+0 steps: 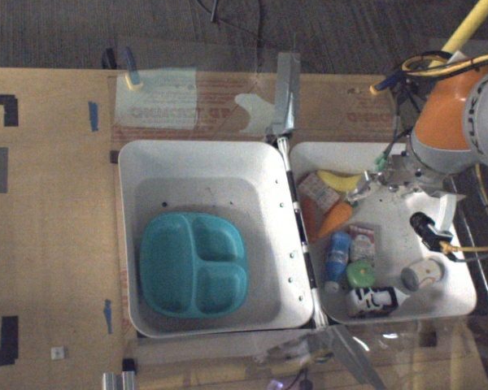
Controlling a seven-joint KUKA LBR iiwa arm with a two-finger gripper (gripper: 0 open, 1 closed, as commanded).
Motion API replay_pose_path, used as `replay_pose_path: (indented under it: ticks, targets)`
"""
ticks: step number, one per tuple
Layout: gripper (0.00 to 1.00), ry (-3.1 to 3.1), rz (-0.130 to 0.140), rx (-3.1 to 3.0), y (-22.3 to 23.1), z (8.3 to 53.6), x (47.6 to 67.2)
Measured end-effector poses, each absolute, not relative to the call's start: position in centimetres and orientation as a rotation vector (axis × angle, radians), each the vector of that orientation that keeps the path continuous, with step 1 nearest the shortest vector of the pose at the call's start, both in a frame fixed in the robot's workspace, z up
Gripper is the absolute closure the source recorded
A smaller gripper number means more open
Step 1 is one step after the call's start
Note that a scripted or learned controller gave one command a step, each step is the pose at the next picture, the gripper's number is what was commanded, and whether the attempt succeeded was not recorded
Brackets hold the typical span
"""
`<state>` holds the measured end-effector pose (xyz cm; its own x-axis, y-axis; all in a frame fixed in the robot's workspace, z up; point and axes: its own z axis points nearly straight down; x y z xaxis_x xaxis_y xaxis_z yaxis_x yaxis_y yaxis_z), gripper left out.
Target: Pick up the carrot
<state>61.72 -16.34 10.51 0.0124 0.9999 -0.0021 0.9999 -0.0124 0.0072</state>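
Carrot below-left of my gripper, not yet in hand.

The carrot (335, 218) lies in the right bin (459, 299), near its left wall, long axis slanting from lower left to upper right. My gripper (382, 177) hovers just up-right of its upper end, toward the bin's far edge; whether it's open, I cannot tell.

Carrot (335, 218) boxed in tight: banana (339, 180) behind, blue bottle (337, 255) in front, bin wall (302, 218) left; open floor right.
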Motion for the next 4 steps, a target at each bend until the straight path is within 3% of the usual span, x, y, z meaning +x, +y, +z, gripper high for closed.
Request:
replay_pose_path:
  ticks: [1,2,3,4]
  targets:
    - [0.00,2.108,0.003,2.322,-11.3,8.8,62.7]
    - [1.00,2.105,0.005,2.317,-11.4,10.0,62.9]
    - [1.00,2.421,0.001,1.999,-8.6,18.5,58.9]
    - [1.00,2.304,-0.001,2.139,-8.9,18.4,52.6]
